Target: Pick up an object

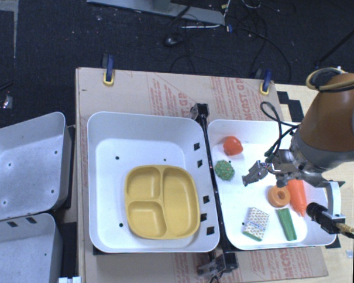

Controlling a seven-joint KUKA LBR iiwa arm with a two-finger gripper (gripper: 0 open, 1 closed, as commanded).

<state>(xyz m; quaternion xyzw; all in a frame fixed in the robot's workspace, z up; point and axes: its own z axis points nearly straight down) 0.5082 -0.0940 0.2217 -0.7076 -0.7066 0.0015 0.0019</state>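
Gripper [254, 172] sits over the right bin [248, 130], reaching in from the right under the grey-and-orange wrist. Fingers appear spread, pointing left and down toward the bin floor; nothing is visible between them. No object held.

Nearest things: green bumpy ball [224, 169] just to the gripper's left, apart from it. Orange ring [279, 196] just below and right of the fingers, with the orange carrot [298, 195] touching or almost touching its right side, partly under the wrist. Red tomato-like piece [233, 146] lies farther up the bin, near the ball. Patterned packet [256, 223] and green stick [287, 223] rest near the bin's front edge, side by side but apart.

Left bin [107, 132] holds a yellow divided tray [162, 201], well apart from the arm.

Progress, as judged: pick not made. All objects lie on the bin floor. Gripper looks low and close to the ball and ring, so this reads as approach; which target is meant, cannot tell. Left to do: settle over one item, close, lift.
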